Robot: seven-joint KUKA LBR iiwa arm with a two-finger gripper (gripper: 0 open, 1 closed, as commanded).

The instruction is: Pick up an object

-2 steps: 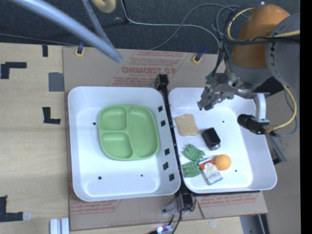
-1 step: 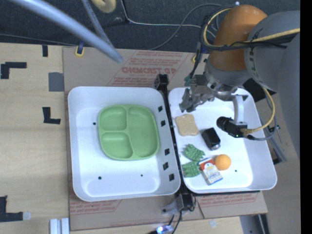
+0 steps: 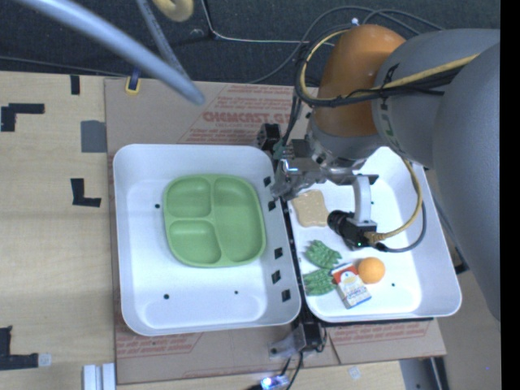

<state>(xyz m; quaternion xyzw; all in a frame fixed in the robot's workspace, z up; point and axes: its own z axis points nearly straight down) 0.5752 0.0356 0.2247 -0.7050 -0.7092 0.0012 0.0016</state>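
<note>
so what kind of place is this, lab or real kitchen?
Likely a robot lab bench: two white bins on taped cardboard, loose cables, and toy food, like an orange, next to a green tray.

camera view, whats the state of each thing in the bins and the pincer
green tray: flat in the left bin, nothing on it
bread slice: flat in the right bin
orange: loose, beside the small carton
pincer: low by the bins' shared edge
</note>
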